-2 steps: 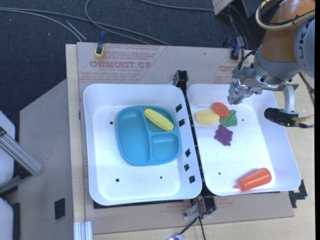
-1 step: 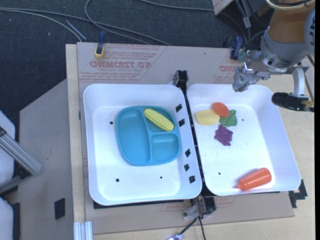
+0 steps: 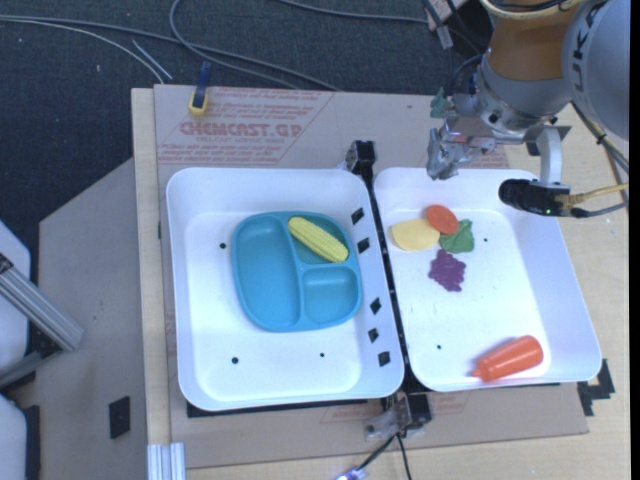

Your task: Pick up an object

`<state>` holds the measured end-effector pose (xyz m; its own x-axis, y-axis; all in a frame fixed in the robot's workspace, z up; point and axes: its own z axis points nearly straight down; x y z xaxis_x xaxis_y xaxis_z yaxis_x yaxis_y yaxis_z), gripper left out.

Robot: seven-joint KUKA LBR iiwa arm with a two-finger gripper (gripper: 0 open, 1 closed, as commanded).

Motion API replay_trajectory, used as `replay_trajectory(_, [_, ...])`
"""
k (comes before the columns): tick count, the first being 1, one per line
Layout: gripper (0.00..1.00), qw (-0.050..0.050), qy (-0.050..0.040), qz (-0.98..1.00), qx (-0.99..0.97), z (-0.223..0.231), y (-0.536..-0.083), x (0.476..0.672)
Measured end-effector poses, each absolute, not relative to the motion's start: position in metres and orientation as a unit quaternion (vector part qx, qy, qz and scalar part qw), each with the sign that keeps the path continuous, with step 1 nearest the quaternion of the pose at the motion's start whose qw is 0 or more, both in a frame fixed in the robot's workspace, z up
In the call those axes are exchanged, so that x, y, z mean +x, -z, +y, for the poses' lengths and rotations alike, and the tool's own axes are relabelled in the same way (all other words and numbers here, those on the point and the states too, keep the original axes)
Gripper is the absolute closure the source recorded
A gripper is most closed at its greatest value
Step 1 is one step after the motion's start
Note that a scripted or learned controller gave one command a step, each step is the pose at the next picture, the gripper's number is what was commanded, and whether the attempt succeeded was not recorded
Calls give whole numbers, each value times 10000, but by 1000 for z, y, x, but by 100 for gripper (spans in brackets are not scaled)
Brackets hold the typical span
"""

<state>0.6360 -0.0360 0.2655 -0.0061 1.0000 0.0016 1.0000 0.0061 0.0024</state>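
Observation:
My gripper (image 3: 441, 165) hangs over the back edge of the right bin (image 3: 560, 298), its fingers close together with nothing between them. Just in front of it lie a yellow lemon-like piece (image 3: 413, 235), an orange piece (image 3: 441, 217) with a green leafy part (image 3: 459, 238), and a purple grape bunch (image 3: 447, 270). An orange carrot (image 3: 510, 357) rests near the right bin's front edge. In the left bin (image 3: 200, 318) a blue divided plate (image 3: 295, 273) carries a yellow corn cob (image 3: 318, 238).
A black clip (image 3: 360, 155) sits at the back where the two bins meet. Cables run across the dark floor behind the cardboard-covered bench. The front middle of the right bin has free room.

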Motion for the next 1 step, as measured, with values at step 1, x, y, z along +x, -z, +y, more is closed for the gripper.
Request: replay_trajectory(1, [100, 2, -6, 7085, 7057, 5, -252, 646])
